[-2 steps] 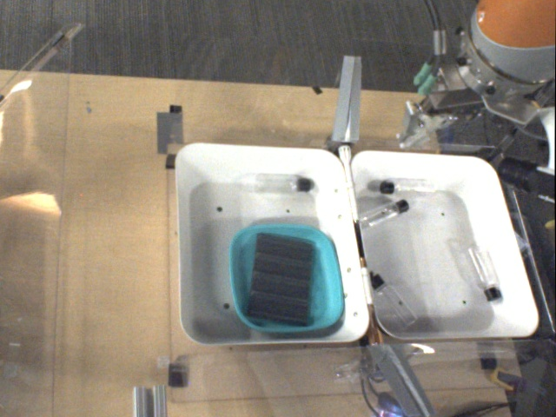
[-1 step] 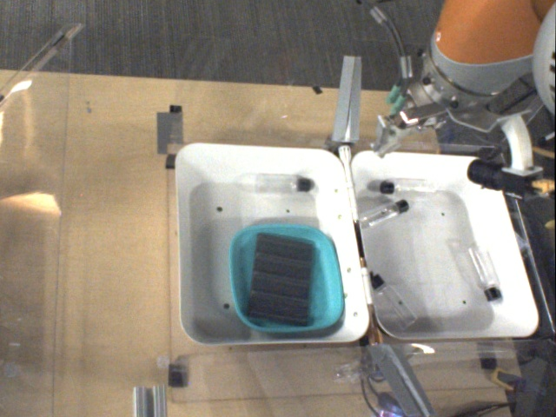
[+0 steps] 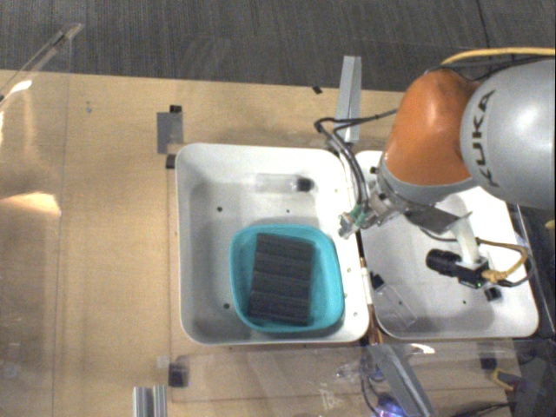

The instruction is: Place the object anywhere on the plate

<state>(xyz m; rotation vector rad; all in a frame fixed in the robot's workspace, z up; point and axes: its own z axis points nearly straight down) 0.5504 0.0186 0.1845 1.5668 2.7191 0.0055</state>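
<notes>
Only readable text: "KUKA", dark caps on the grey arm [image 3: 512, 137], running top to bottom along the shell just right of the orange band [image 3: 430, 129], approx upper right of view. Letters sit sideways to the camera. No other words, nos. or labels legible on bins, plate, bench etc
</notes>
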